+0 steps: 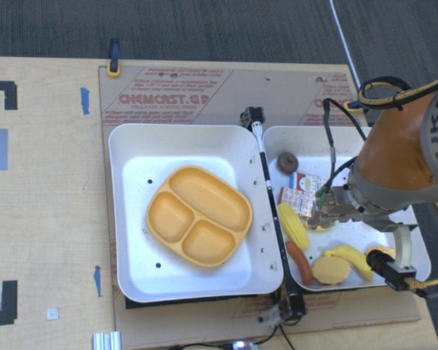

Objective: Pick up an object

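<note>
Nearest me in the right bin (pixel 306 138), the sausage (pixel 299 261), a round yellow piece (pixel 331 270) and the banana (pixel 356 258) crowd together, so I'd skip them. Behind them, the gripper (pixel 316 221) sits low beside the corn cob (pixel 292 224); I'd centre across its width. The wrist hides the tool, so I can't tell released from clenched. Farther back are the snack packet (pixel 301 192) and a blurry brown disc (pixel 287 162).

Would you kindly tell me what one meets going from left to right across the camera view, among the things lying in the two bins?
divided yellow plate → corn cob → banana
</note>
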Tool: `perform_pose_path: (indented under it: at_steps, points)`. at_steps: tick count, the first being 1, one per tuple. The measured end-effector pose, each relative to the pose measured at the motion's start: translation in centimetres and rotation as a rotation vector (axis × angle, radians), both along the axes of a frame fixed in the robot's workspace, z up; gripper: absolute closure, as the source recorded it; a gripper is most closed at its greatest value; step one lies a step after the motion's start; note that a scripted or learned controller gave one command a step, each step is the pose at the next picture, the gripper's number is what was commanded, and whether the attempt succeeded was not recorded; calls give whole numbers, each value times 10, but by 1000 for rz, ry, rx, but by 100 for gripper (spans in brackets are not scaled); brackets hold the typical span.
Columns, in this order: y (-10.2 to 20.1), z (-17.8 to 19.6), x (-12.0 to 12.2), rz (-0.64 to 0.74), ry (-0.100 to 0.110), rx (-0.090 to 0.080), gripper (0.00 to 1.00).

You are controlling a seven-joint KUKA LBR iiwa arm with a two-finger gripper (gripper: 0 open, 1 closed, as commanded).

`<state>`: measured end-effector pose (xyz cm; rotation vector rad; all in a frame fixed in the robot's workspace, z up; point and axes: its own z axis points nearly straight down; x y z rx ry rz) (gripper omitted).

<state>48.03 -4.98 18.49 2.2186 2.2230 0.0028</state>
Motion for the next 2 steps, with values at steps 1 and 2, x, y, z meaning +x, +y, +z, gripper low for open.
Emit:
perform_pose_path:
  at_steps: [1,2]
  points:
    - [-1,0,0,-1,0,0,0]
    - [-44,-84,44,-2,-10,1,0]
